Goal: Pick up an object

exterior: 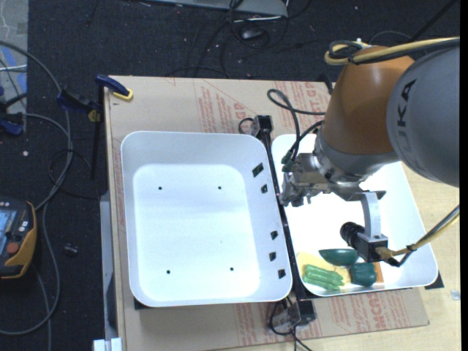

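We hover our two-finger gripper (294,194) over the right white bin (409,196), its grip state impossible to tell.
To pick well, we should travel toward the near corner, where a green ridged plastic toy (322,276) lies beside a dark teal rounded piece (339,255).

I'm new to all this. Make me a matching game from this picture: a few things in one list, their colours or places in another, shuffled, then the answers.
Things:
1. left bin
2. ridged toy
3. band above the arm's wrist
4. clamp

Descriptions:
A. orange
B. light green, at the right bin's near edge
C. white, with four small dark dots on its floor
D. blue and yellow, at the bench's far left corner

Pairs: 1-C, 2-B, 3-A, 4-D
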